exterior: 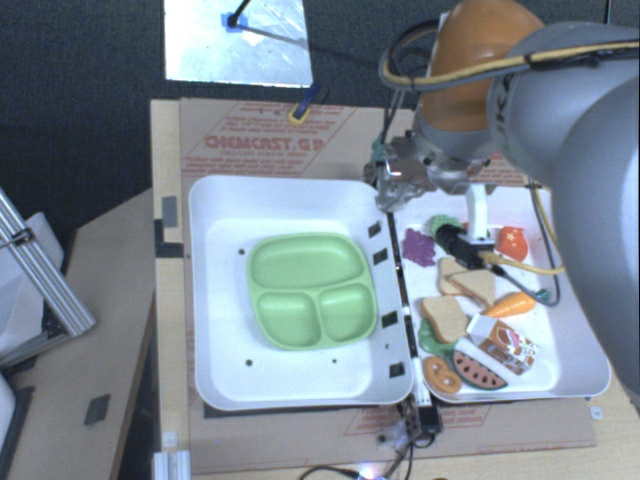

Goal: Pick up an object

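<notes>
Grey arm with orange band came in from the right and filled the upper right, its wrist hanging over the far left corner of the right bin; all places below are given relative to that right bin. Left bin sat just beside it, walls touching along a middle seam with black clips. Green three-compartment tray lay flat in the middle of the left bin, well apart from the right bin's contents. Gripper pointed down into the right bin's far half, one white finger visible near a black part; could not tell how far it was open or whether it had hold of anything. Pickable toy food all sat inside the right bin: purple piece near the left wall, red piece toward the far right just beside the finger, bread slice in the centre, second bread slice just nearer and left of it, orange carrot right of centre, small printed box near the front, watermelon slice at the front, orange round slice at the front left corner. Brown cardboard sheet with red print lay under both bins, extending beyond the far side
</notes>
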